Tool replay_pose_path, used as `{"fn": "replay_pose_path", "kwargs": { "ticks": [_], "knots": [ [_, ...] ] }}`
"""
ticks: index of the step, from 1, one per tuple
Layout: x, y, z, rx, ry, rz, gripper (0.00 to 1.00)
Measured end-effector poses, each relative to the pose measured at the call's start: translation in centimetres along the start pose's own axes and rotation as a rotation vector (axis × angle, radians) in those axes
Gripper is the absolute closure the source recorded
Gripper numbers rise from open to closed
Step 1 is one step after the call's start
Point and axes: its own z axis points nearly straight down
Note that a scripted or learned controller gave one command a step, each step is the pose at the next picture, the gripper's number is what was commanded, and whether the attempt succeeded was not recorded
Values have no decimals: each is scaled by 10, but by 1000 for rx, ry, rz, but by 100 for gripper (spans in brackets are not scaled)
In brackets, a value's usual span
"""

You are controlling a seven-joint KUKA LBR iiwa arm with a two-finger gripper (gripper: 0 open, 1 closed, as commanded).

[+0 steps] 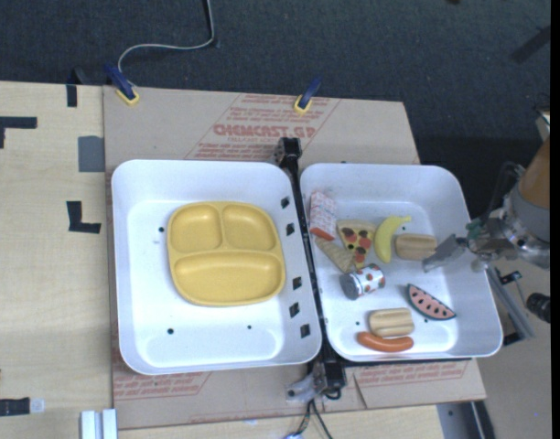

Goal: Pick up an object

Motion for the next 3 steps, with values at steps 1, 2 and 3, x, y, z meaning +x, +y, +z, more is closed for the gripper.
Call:
{"fn": "replay_pose_path", "kwargs": {
  "ticks": [1,2,3],
  "knots": [
    [0,84,98,-10,-1,-3,0],
    [53,133,99,-8,-2,-3,0],
    [82,159,102,21,-3,-5,0]
  ]
}}
